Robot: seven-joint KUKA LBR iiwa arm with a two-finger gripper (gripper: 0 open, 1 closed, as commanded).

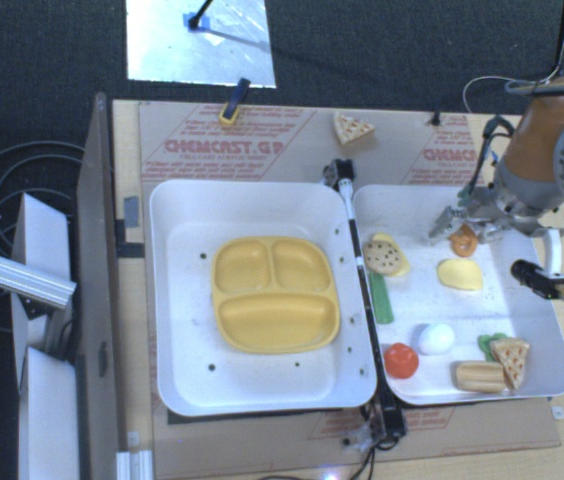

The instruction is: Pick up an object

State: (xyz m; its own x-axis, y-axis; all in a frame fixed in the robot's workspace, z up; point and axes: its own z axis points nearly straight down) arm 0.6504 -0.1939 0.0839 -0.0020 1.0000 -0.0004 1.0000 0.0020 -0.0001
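Your gripper (464, 230), upper right bin (560, 353): fingers spread, a small orange piece (464, 240) between the tips. Just below it: yellow lump (460, 274). Further out you have: cookie (385, 256), green strip (379, 299), white egg (435, 338), red tomato (400, 360), bread roll (479, 376), pizza slice (511, 358). Left bin (184, 373): yellow divided plate (273, 294).

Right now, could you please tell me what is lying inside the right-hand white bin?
The right bin holds a cookie, green stick, tomato, white egg, yellow piece, bread roll and pizza slice. The claw covers part of an orange item.
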